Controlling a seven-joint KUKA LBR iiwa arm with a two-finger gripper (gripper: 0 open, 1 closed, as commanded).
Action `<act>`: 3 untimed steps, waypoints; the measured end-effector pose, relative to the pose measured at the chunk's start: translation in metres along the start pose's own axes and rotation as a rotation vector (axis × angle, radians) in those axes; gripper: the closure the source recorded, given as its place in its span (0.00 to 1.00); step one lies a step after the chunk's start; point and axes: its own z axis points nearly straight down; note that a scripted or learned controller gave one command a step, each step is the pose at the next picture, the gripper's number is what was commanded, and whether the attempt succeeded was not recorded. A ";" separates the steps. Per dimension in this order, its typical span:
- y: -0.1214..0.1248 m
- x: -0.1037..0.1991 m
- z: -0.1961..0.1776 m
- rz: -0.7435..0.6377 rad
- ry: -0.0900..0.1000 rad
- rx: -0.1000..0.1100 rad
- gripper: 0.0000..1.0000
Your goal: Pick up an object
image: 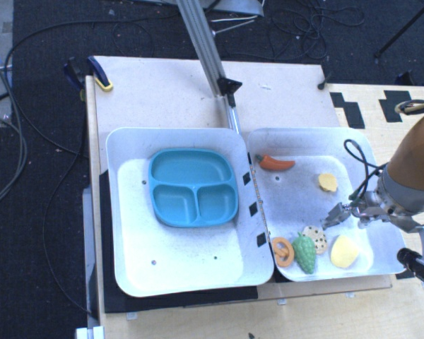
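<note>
The tool [337, 216] hangs over the right white bin [297, 141], near its right wall; whether it is open I cannot tell. The pale yellow rounded lump [344, 251] lies just toward the bin's front edge from it, the nearest candidate for picking.

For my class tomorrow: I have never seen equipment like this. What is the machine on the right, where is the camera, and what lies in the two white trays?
One camera looks down at a slant on a bench. The grey robot arm with an orange band reaches in from the right; its tool hangs over the right white bin, holding nothing visible. That bin contains an orange carrot-like toy, a small yellow piece, a pale yellow lemon-like lump, a green bumpy toy, a spotted beige piece and an orange pretzel-shaped ring. The left white bin holds a blue divided plastic plate.
</note>
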 end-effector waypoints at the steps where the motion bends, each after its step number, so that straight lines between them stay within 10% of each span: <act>1: 0.004 0.000 0.036 0.002 -0.004 -0.013 0.00; 2: 0.003 0.000 0.025 0.001 -0.005 -0.013 1.00; 3: 0.003 0.001 -0.038 -0.003 -0.004 -0.009 1.00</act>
